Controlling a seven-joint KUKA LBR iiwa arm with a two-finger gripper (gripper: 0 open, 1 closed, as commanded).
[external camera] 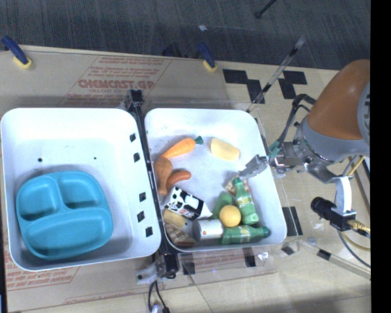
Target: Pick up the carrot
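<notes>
Orange and tapered, the green-topped carrot is lying untouched in the right white plastic bin, near its back wall and beside a pale yellow lemon-shaped piece. Over the bin's right rim, the grey two-finger gripper is hovering with nothing in it (its opening too blurred to judge), well apart from the carrot, likely reaching in.

Your arm cut off at three o'clock, gripper fingers too blurred to read, green bottles overlapping at five o'clock.
</notes>
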